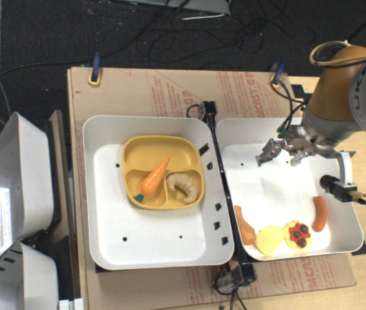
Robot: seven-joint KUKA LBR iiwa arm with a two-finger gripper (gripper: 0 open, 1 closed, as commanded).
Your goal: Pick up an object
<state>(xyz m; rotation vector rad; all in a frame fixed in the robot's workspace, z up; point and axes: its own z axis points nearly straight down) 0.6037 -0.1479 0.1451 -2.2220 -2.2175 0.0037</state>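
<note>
Cardboard covered the tabletop [144, 86] while the end effector [268, 152], spread and holding nothing, hovered approaching; reaching the sausage [319, 213] below-right meant descending.

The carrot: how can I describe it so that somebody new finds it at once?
Look in the left white bin, at the yellow divided plate. The carrot lies tilted across its lower left part, beside a pale curled shrimp. It alone is orange and tapered.

Two white bins [105, 192], one yellow plate [134, 148], roughly six food items [154, 176].
</note>
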